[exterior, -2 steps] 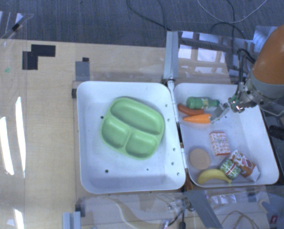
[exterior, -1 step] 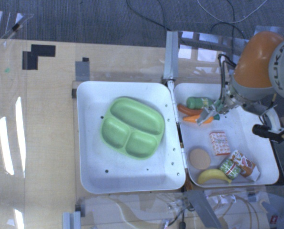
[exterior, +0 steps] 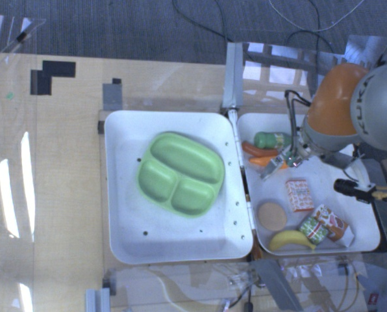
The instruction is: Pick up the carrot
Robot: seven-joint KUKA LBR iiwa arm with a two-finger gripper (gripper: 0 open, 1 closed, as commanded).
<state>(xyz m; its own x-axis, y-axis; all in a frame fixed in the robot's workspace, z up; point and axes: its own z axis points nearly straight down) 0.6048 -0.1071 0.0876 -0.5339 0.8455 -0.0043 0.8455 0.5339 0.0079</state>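
The carrot (exterior: 258,152) is orange and lies in the right bin (exterior: 365,242) near its upper left corner, just below a green item (exterior: 271,139). My gripper (exterior: 279,164) is down in that bin at the carrot's right end, touching or nearly touching it. The metal tip partly covers the carrot's lower orange part (exterior: 260,163). The arm's orange band (exterior: 336,106) sits above and to the right.
A green divided plate (exterior: 180,173) lies in the left bin (exterior: 122,239). The right bin also holds a red and white carton (exterior: 299,195), a brown round cookie (exterior: 272,216), a banana (exterior: 291,240) and a green and red packet (exterior: 323,226). The wall between the bins runs close to the carrot's left.
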